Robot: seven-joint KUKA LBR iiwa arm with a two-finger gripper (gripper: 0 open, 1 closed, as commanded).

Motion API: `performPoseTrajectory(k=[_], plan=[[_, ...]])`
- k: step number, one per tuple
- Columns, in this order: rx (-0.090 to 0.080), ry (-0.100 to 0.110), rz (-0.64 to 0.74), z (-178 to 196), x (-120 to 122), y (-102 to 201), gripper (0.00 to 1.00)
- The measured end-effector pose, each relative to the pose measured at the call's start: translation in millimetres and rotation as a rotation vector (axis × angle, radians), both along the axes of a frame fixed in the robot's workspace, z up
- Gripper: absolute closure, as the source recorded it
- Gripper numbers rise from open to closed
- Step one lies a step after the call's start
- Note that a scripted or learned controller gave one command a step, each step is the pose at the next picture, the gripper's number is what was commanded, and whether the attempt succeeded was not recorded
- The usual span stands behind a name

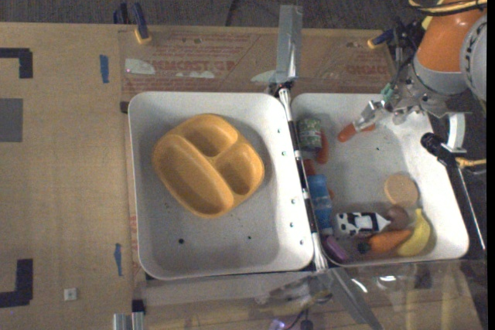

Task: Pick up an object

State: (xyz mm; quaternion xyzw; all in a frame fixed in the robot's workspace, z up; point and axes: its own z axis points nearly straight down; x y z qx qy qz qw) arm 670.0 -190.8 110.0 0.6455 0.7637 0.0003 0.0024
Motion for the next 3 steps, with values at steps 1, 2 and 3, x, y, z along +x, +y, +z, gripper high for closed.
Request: performPoseTrajectory(k=[1, 2, 3], plan=[[-0.001, -0.002, 0.06, 169.6, -2.6, -31.9, 0.0], [0.001, 0.002, 0.2, 132.8, -21.5, -30.9, 0.0], [0.0, 0.001, 0.339, 186.6, -141.1, -33.6, 0.0]])
